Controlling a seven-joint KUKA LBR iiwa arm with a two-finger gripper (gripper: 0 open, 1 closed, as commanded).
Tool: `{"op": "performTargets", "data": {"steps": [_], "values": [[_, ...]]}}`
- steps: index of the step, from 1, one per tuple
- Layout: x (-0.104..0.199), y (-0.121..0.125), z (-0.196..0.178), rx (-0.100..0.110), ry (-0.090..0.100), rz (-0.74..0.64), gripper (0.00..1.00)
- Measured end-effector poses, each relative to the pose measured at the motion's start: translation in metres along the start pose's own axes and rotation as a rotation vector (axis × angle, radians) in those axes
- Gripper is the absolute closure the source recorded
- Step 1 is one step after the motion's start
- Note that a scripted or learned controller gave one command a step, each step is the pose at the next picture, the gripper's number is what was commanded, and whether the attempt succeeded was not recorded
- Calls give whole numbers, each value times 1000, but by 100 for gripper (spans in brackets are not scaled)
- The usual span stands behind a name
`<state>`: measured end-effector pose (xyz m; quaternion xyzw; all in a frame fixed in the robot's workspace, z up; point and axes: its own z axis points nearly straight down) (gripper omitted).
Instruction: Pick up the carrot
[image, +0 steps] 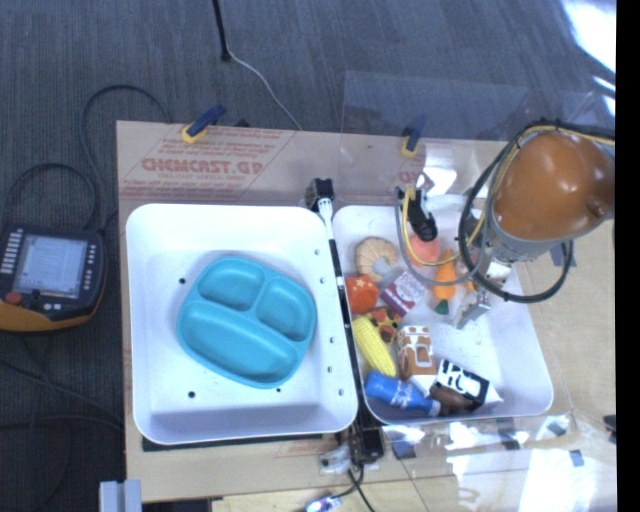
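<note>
The gripper (470, 300) hangs over the right bin (525, 385), near its far edge. The carrot (444, 284) lies just beside it. I cannot tell how wide the claw is or whether it has hold of anything.

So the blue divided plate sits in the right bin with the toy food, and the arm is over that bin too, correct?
Not quite. The camera view shows the blue divided plate in the left bin, alone there. The toy food, such as the corn and the carrot, lies in the right bin, and the arm is over that right bin as you said.
</note>
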<state>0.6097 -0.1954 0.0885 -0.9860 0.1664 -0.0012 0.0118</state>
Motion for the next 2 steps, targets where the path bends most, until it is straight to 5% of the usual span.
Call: {"op": "performTargets", "data": {"steps": [1, 2], "values": [[1, -2, -11, -1, 2, -1, 100], [-8, -36, -66, -14, 4, 223, 100]]}}
